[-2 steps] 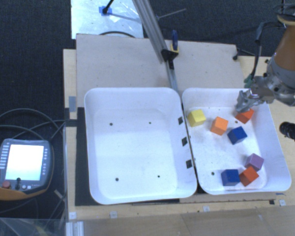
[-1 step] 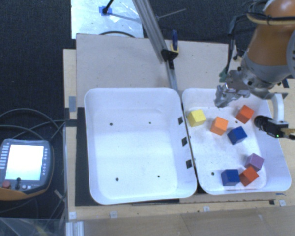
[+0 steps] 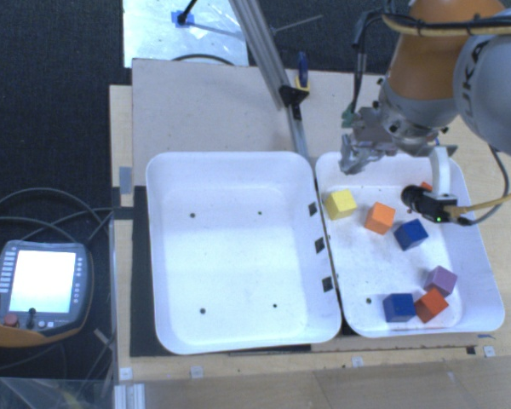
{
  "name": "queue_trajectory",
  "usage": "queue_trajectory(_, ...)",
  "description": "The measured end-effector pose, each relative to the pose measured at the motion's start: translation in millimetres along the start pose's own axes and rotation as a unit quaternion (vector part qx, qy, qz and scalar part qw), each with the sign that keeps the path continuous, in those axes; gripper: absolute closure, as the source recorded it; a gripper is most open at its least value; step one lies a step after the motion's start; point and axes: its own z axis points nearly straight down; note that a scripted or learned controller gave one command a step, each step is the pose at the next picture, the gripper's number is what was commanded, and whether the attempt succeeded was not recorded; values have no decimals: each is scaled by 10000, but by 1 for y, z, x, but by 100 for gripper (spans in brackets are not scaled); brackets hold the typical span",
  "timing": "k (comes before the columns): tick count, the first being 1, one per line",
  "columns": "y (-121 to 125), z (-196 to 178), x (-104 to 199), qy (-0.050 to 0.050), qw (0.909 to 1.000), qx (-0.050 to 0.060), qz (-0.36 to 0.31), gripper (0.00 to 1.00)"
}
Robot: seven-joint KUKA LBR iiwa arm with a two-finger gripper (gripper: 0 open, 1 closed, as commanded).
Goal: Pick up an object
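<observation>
The gripper [image 3: 356, 162] hangs over the right bin's [image 3: 481, 267] far corner, whether parted or together I cannot tell, just behind the yellow block [image 3: 341, 203], which looks light, stiff and smooth, best pinched across two flat opposite sides.

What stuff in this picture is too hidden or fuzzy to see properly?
- The claw, camera view: small and blurry, so whether it is open or shut is unclear.
- A small orange-red thing in the right bin: mostly hidden behind the white and black part on the arm, so what it is cannot be told.
- The arm: cut off by the right edge.
- The handheld screen at left: glare washes out its display.
</observation>
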Motion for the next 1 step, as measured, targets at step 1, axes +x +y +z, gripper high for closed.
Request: queue_trajectory(1, 21, 5, 48, 1, 10000, 0, 3, 100)
